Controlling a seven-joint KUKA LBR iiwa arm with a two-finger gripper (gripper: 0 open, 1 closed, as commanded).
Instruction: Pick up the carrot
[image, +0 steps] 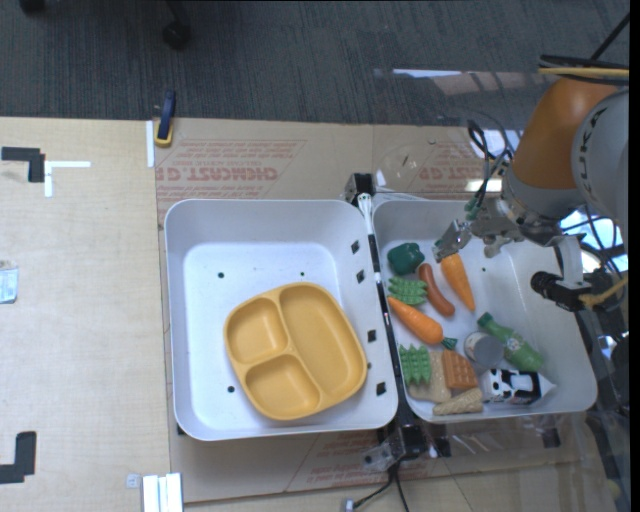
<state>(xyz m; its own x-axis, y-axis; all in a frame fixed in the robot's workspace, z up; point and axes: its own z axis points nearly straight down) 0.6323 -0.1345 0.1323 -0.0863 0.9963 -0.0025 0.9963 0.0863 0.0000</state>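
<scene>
Two orange carrots lie in the right bin (560, 300). One carrot (459, 281) points its thin end down and right, its broad end just under my gripper (467, 241). The other carrot (416, 320) lies lower left, slanting beside a red sausage (437, 289). My gripper hangs over the bin's upper middle, right above the first carrot's broad end. The view does not settle whether it touches that carrot.
The right bin also holds a green pepper (404, 258), leafy greens (408, 291), a green bottle-like toy (510, 345), crackers (458, 374) and a black-and-white toy (512, 385). The left bin (200, 300) holds a yellow divided plate (294, 349). The arm (560, 140) comes in from the upper right.
</scene>
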